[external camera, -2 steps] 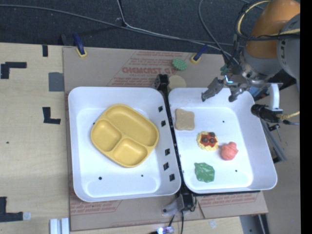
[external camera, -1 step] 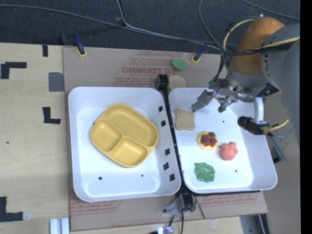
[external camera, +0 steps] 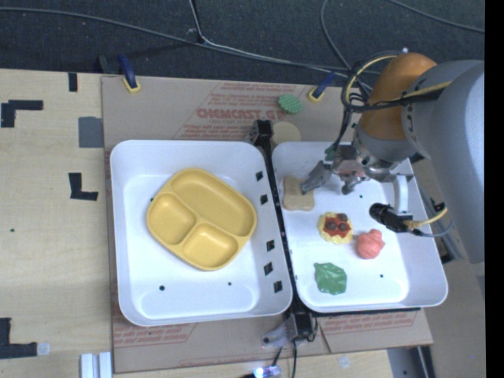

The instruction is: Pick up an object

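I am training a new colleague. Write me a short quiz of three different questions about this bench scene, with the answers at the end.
1. True or false: the yellow divided tray lies in the right bin.
2. Which item lies nearest the gripper?
A. green leaf-like piece
B. beige piece
C. red round piece
3. Fill in: outside the bins, on the brown board behind them, lies a small ____ waffle-textured piece.

Key: 1 false, it lies in the left bin; 2 B; 3 green.
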Action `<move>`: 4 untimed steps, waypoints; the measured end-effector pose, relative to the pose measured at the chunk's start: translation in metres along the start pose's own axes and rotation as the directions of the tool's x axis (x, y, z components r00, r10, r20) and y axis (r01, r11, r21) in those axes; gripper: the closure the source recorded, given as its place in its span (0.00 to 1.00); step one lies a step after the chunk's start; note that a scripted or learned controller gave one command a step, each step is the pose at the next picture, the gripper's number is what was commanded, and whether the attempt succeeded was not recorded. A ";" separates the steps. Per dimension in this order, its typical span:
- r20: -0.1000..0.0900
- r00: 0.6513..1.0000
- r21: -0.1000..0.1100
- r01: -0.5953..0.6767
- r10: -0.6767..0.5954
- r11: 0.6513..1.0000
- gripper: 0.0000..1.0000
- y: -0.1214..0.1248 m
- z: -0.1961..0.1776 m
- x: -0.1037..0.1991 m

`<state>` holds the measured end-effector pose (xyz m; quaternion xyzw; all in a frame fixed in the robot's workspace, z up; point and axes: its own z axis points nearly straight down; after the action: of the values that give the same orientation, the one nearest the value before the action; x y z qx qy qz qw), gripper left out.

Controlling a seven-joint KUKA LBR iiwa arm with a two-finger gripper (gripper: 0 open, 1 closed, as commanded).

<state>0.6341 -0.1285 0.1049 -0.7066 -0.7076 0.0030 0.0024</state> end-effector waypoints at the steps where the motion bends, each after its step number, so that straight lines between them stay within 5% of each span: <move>1: 0.000 1.000 -0.006 0.001 -0.001 1.000 1.00 0.002 -0.014 0.001; 4: 0.000 1.000 -0.013 0.000 0.000 1.000 1.00 -0.001 -0.164 0.015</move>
<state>0.6340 -0.1136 0.2690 -0.7066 -0.7076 -0.0015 -0.0022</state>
